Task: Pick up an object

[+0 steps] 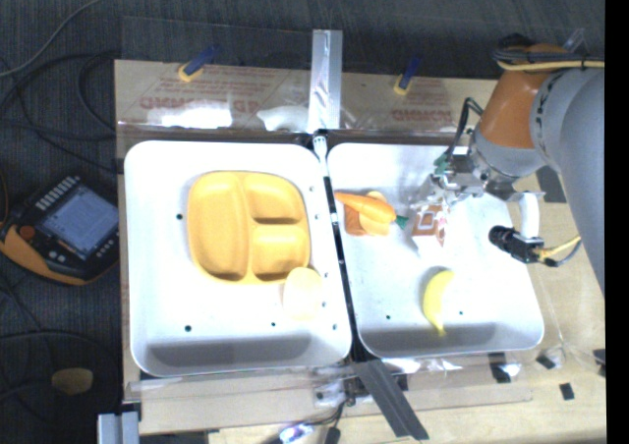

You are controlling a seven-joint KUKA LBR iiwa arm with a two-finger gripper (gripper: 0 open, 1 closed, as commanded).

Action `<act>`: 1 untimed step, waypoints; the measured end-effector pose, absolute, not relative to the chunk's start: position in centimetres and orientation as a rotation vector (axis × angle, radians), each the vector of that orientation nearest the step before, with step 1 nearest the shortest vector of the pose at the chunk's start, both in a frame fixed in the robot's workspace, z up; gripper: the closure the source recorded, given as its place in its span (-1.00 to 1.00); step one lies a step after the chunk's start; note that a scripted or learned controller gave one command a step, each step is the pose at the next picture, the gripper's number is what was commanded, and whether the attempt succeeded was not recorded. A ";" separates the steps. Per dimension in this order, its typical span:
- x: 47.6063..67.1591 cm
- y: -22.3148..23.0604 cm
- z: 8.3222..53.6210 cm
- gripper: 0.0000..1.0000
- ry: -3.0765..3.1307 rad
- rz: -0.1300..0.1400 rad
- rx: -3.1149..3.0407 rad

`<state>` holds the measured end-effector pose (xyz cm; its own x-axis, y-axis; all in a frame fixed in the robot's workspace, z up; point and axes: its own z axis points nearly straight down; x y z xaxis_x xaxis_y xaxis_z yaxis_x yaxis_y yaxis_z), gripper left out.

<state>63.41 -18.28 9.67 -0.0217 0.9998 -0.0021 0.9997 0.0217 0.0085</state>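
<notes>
Sitting in the right bin [511, 324], a small carton-like object [428, 222] with red-brown and white faces rests near the bin's middle, a little toward the far wall. Its edges look crumpled and its printing is too blurred to read. Left of it, against the divider between the bins, lies an orange carrot-shaped toy [364, 209] with a green tip pointing toward the carton. Nearer the front wall lies a yellow banana [436, 299], curved and well apart from the carton.

A grey arm with an orange band [511, 118] reaches in from the right, over the far right corner of that bin. Its gripper [454, 180] hangs just above and beside the carton, tilted down toward it; whether it touches the carton cannot be told, and nothing shows between its tips.

A yellow divided tray [246, 224] fills much of the left bin [157, 334], with a pale round object [302, 292] at its near right corner.
</notes>
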 end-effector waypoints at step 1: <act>66.1 -10.4 20.1 1.00 2.059 -0.010 2.379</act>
<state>66.13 -10.37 20.08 0.1436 0.9896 -0.0019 0.9896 -0.1436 -0.0072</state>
